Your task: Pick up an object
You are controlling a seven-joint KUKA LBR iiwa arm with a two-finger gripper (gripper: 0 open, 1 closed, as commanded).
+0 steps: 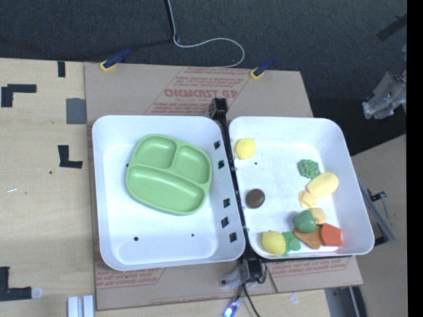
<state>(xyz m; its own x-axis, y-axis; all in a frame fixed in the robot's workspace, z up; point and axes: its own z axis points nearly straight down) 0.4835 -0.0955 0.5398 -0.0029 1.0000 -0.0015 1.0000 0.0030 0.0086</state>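
The right white bin (330, 132) holds several toy foods. A yellow ball (244, 148) lies near its far left corner and a brown disc (255, 197) near its left wall. A green knobbly piece (307, 168) and a yellow oblong piece (322, 183) sit toward the right. A green pepper (305, 220), a red-orange block (330, 235) and a yellow lemon (273, 242) crowd the near right corner. A grey part of the gripper (383, 98) hangs beyond the right bin's far right corner, over the dark floor and apart from every object.
The left white bin (109, 197) holds a green divided plate (169, 174). Black clips (228, 203) run along the wall shared by the bins. Both bins rest on a cardboard sheet (198, 91). A white cable (198, 43) lies behind.
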